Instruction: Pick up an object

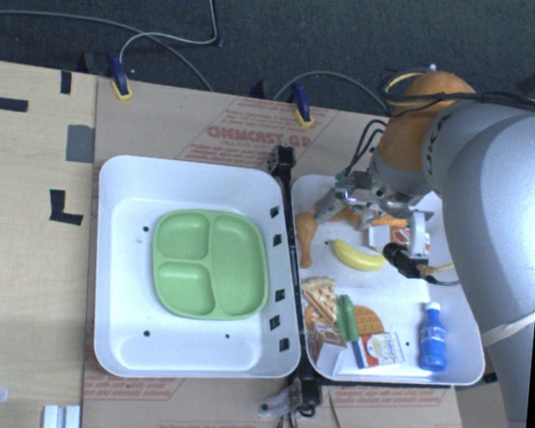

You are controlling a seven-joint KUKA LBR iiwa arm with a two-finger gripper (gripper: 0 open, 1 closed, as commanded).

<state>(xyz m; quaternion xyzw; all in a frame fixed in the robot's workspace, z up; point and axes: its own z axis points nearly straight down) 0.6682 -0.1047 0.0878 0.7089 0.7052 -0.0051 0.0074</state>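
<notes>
Gripper (367,209) hangs low in the right bin (459,321) above the banana (358,256)

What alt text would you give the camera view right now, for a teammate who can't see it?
The grey arm's gripper hangs low over the back of the right bin, just above a banana, among a blue bottle, a green marker and snack packets. The left bin holds a green divided plate.
</notes>
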